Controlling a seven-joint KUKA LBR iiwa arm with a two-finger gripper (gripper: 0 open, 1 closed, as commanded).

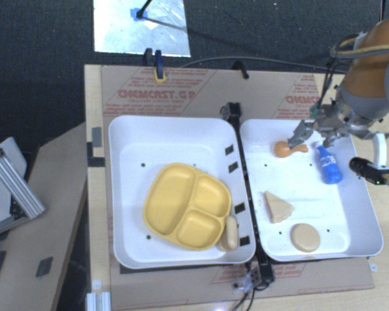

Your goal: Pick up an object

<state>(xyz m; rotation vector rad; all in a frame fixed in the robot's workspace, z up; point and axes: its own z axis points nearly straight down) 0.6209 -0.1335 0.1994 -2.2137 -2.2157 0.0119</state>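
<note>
In the right bin (360, 219) lie an orange, drumstick-shaped toy (289, 149) at the back, a blue bottle (329, 166) to its right, a pale wedge (277, 207) in the middle and a round tan biscuit (305, 237) at the front. My gripper (314, 137) hangs over the back of this bin. Its fingers are spread, one fingertip (299, 135) just above the orange toy and the other above the bottle's cap. Nothing sits between them, so the gripper is open.
The left bin (129, 148) holds a yellow divided plate (187, 206) with a small tan bread roll (230, 232) at its front right corner. A black divider (242, 173) runs between the bins. The arm enters from the upper right.
</note>
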